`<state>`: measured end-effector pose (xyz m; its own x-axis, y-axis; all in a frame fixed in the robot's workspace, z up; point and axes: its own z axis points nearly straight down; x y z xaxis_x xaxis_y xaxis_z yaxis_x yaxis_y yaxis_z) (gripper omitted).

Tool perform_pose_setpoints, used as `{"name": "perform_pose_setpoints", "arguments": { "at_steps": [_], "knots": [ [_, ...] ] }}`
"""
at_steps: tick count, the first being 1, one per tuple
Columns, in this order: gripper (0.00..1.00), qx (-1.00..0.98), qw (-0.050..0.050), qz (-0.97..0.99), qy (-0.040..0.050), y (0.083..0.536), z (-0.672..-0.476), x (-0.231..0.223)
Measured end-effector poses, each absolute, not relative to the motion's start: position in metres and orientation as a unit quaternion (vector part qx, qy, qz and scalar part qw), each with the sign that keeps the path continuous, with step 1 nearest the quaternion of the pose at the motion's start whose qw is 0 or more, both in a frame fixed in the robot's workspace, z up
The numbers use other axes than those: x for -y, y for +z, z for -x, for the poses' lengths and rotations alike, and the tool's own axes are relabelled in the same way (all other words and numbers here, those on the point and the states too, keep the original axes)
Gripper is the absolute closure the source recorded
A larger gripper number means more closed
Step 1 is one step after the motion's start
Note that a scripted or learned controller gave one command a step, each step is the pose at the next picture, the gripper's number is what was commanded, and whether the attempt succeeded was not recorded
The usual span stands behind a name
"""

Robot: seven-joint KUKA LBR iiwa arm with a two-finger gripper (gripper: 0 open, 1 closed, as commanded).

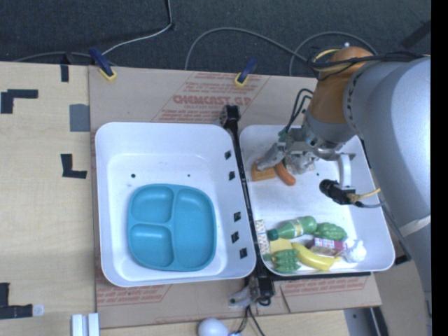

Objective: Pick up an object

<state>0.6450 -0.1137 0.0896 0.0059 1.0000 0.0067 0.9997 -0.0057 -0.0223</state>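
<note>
A light wooden table (42,208) is seen, marked with several black tape pieces (70,166) along its left part. A brown cardboard sheet (175,96) printed with red lettering is laid on it and is clipped at its far edge by two blue-and-yellow clamps (103,67). Two shallow white bins are set side by side on the cardboard: the left bin (112,145) and the right bin (378,250), touching along a black divider (241,187). A white rounded item (210,326) is seen at the near edge.

Blue plate (171,227), white bins (112,187)
</note>
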Motion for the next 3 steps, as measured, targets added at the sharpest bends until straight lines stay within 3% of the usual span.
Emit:
{"name": "perform_pose_setpoints", "arguments": {
  "at_steps": [1,2,3],
  "knots": [
    [0.00,0.706,0.006,0.708,0.0003,0.0902,-0.6402,0.1155],
    [0.00,0.705,0.004,0.709,0.0052,0.0900,-0.6413,0.1108],
    [0.00,0.705,0.016,0.709,0.0072,0.0885,-0.6478,0.1171]
  ]
}}
